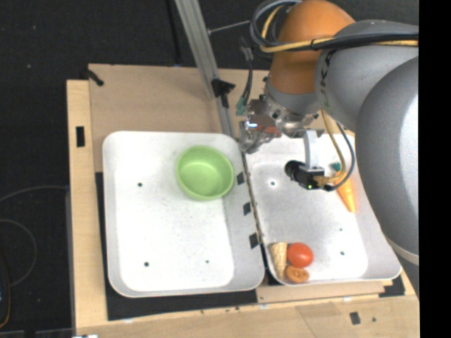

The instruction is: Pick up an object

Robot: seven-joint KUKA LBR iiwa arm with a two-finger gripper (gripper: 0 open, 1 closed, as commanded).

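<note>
A light green bowl (204, 172) sits upright in the upper right part of the left bin (141, 259). In the right bin (317, 224), a red tomato (301, 254) lies at the front left corner, with a pale tan piece (280, 256) to its left and a small orange piece (297, 274) just in front. An orange carrot-like thing (347, 197) lies by that bin's right wall, partly under the arm. My gripper (249, 135) hangs over the far end of the divider between the bins, just right of the bowl and apart from it.
The grey arm with its orange band (303, 48) covers the far right of the right bin. A black cable fitting (304, 173) hangs below the wrist. A slanted metal post (201, 48) rises behind the bins.
</note>
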